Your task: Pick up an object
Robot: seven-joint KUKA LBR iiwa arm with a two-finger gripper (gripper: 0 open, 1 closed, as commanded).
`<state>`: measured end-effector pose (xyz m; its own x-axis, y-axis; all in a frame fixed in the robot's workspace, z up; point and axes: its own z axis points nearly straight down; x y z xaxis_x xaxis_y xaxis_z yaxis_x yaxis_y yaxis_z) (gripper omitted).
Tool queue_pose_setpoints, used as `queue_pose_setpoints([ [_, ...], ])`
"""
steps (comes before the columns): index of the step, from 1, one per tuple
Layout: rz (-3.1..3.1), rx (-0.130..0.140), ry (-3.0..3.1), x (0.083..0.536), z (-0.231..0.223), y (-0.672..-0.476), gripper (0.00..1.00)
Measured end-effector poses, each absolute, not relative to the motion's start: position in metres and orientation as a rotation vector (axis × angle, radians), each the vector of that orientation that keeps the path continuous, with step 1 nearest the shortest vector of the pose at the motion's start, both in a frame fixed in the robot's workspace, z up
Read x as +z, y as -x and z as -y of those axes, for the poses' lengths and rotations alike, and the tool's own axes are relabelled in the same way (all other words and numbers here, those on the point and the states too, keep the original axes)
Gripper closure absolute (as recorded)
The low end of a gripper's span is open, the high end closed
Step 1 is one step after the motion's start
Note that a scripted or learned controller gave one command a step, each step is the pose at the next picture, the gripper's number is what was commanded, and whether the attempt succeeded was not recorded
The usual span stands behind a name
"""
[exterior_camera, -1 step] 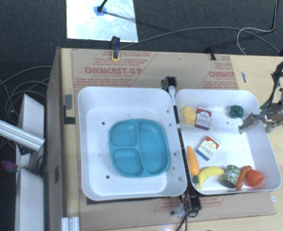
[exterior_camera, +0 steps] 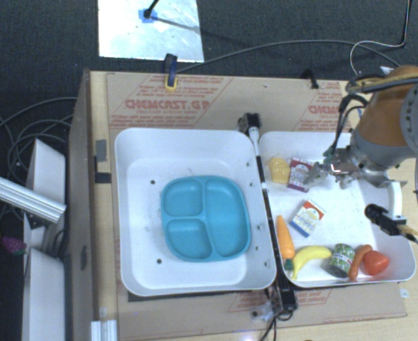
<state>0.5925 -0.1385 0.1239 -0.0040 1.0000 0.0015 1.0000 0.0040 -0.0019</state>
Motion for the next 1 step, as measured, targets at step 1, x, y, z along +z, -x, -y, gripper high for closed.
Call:
queue_pose_setpoints([
  [1,2.226,-0.001,2.217,0.0839,0.0989,-0.5682,0.0],
])
